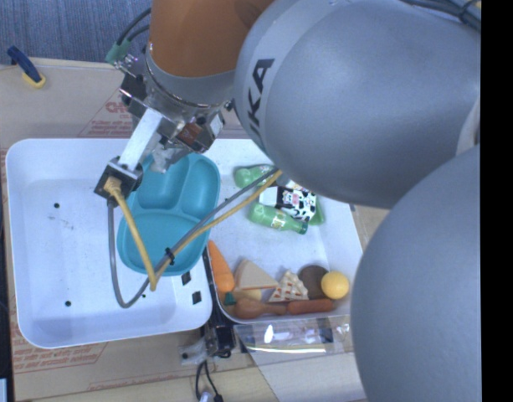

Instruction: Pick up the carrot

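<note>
The carrot [221, 273] is orange and lies at the left edge of the right bin [350, 239], pointing up and to the left, next to a tan cheese wedge [254, 275]. My gripper [166, 151] hangs under the orange wrist band over the right side of the left bin [38, 224]. It is at the top rim of a blue divided dish [174, 212], well up and to the left of the carrot. Nothing of the carrot is between it.
The big grey arm covers the upper right. A yellow cable and a grey cable [126, 287] loop from the wrist across the blue dish. In the right bin lie a green bottle [273, 218], a cow-patterned item [296, 201], a brown ball [311, 276], a yellow ball [335, 286] and a sausage [277, 307].
</note>
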{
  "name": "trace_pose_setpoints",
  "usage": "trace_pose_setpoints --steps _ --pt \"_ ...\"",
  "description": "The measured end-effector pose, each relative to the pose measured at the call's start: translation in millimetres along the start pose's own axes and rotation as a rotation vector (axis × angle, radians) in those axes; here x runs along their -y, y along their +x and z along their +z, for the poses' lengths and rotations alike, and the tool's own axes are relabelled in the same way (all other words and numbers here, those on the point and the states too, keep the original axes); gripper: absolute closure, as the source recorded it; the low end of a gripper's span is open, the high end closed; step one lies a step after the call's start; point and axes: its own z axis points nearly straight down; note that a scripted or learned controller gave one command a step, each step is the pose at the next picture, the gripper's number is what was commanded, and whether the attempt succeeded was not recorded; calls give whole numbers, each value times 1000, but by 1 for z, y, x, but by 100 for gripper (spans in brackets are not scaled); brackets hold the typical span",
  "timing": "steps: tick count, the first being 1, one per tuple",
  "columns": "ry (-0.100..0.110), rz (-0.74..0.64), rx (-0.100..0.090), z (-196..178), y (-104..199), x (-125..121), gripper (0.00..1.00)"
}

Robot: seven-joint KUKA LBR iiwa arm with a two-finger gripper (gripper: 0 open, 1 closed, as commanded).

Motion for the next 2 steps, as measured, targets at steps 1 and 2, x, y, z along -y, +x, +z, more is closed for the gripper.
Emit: trace_pose_setpoints --steps 1,2 --pt "4 178 10 -2 -66 -51 100" --pt "1 -89 3 193 -81 -5 100"
